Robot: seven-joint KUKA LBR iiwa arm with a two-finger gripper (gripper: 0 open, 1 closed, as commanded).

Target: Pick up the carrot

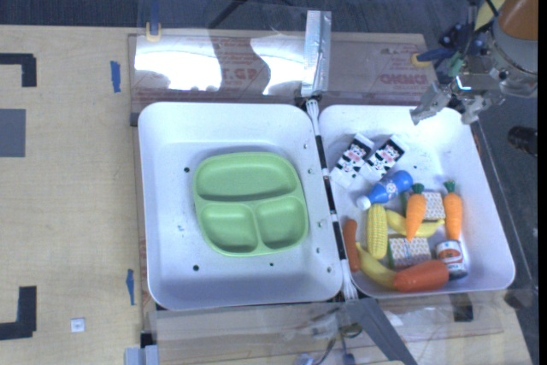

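Nearest the lens, a red pepper [420, 275] lies at the lower edge of the right bin [491, 184]; just above it, in the lower right of the frame, two carrots [414, 214] [452, 214] rest untouched among other toys; the gripper [446, 104] hangs over the bin's upper right corner, well apart, fingers spread, holding nothing; the whole pick seems left to do.

Wooden bench [68, 209] under two white bins [162, 209]

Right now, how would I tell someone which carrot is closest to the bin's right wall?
Look in the right bin, at the toy food heaped in its near half. On the heap's right side stands the carrot, orange with a green top, beside a second carrot; it is the one nearer the right wall.
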